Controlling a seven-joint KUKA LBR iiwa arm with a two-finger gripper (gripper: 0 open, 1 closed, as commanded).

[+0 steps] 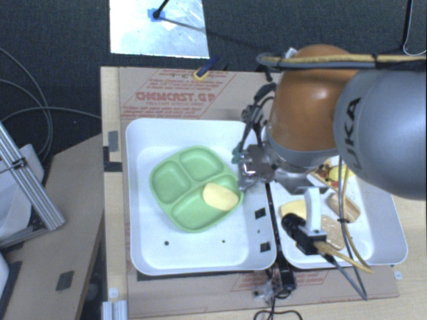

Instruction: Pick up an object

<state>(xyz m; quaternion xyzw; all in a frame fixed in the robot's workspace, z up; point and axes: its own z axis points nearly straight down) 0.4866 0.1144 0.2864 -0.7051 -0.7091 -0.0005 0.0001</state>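
Observation:
A green divided plate [189,187] lies in the left white bin [153,249]. A pale yellow oval object [220,196] rests on the plate's right side. My gripper [245,168] hangs over the right edge of the left bin, just above and right of the yellow object; the wrist hides its tips. In the right bin [387,245] lie a yellow piece [294,210] and some tan and yellow items [338,207], partly covered by the arm.
The grey arm with its orange band [313,105] covers most of the right bin. A cardboard sheet [175,92] lies under both bins. A shiny square plate [157,19] sits on the dark floor behind.

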